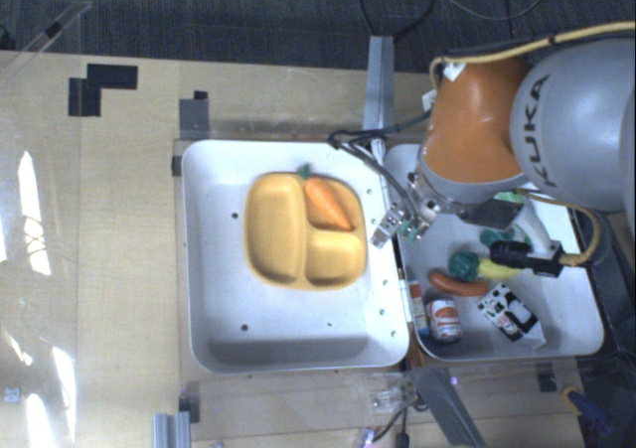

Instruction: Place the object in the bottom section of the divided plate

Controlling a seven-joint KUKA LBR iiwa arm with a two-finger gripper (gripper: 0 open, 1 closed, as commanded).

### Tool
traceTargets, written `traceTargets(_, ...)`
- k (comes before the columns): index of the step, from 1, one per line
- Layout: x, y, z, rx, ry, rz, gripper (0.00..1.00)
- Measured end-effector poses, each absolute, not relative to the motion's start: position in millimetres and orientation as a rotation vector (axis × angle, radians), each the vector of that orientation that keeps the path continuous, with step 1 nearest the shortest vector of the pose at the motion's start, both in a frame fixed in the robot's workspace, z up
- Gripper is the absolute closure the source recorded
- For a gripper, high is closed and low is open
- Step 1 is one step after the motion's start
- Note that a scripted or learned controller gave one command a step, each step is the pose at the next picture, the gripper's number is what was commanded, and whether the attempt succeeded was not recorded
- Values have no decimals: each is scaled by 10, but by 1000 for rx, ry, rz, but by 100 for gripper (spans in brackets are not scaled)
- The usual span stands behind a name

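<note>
Carrot [328, 204] seems the likeliest object for the task. It lies in the plate's [273, 232] small compartment on the side toward the table's far edge, tip pointing roughly toward the table's right edge. The plate sits in the left bin [278, 337]. The target, as I read it, is the small compartment [333, 257] just beside the carrot, toward the table's near edge, and it is bare.

The tool [400, 224] hangs over the wall where the left bin meets the right bin [586, 337], close to the plate's rim. Whether it is spread or pressed together I cannot tell, and I see nothing carried in it.

To do the step well, the tool should likely travel toward the table's left edge until it is above the carrot's thick middle. It should then turn so that it closes across the carrot's width, not along its length. The carrot tapers, so a grip near the tip would probably slip.

The ridge between the two small compartments is a risk, so lift the carrot clear of it rather than dragging. Release low, so the carrot does not roll into the large compartment. The sausage [459, 285] and can [444, 320] in the right bin need no attention.
</note>
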State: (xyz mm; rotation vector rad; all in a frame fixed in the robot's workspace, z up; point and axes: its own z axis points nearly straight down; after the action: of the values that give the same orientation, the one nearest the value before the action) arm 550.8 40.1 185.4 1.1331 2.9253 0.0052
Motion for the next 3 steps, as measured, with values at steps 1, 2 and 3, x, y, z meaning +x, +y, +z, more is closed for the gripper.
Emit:
traceTargets(1, 4923, -505, 1855, 1119, 2929, 3, 100)
traceTargets(2, 5043, -2059, 918, 1145, 2917, 1, 100)
traceTargets(3, 5075, -2050, 1037, 1145, 2908, 6, 100)
